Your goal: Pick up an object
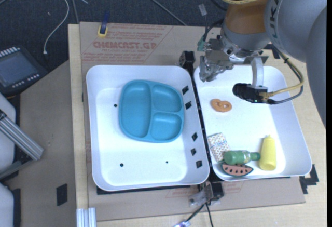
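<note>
My gripper (209, 71) hangs over the far left corner of the right bin (290, 127), with nothing visible between its fingers. An orange pretzel-shaped toy (221, 105) lies below it, a short way toward the front. Along the bin's front edge lie a patterned white packet (219, 143), a green bottle (238, 157), a watermelon slice (237, 170) and a yellow bottle (268, 152). The left bin (104, 163) holds a blue divided plate (151, 111).
The arm's grey and orange body covers the upper right of the view. A cardboard sheet (124, 39) lies under and behind the bins. Black clips run down the divider between the bins. Cables trail across the dark floor behind.
</note>
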### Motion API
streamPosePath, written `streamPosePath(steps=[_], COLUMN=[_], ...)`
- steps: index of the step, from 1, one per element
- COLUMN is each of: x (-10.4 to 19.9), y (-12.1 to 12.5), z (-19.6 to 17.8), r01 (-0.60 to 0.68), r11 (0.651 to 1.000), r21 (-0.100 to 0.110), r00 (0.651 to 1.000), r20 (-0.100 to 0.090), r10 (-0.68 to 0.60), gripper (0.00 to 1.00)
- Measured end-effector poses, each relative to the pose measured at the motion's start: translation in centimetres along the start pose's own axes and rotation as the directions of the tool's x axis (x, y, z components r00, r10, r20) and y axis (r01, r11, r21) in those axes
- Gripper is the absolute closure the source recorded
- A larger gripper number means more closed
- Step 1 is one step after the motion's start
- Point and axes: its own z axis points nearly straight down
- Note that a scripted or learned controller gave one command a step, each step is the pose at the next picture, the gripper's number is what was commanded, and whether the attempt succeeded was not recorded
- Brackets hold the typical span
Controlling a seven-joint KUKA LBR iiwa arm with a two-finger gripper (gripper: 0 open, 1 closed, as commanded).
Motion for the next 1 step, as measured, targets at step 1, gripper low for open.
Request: streamPosePath(steps=[1], x=[5.62], y=[-1.02], z=[0.17], r01=[0.001], r11=[1.000], r21=[-0.001], r00=[1.000], r20=[-0.001], r10=[-0.001], gripper=[1.00])
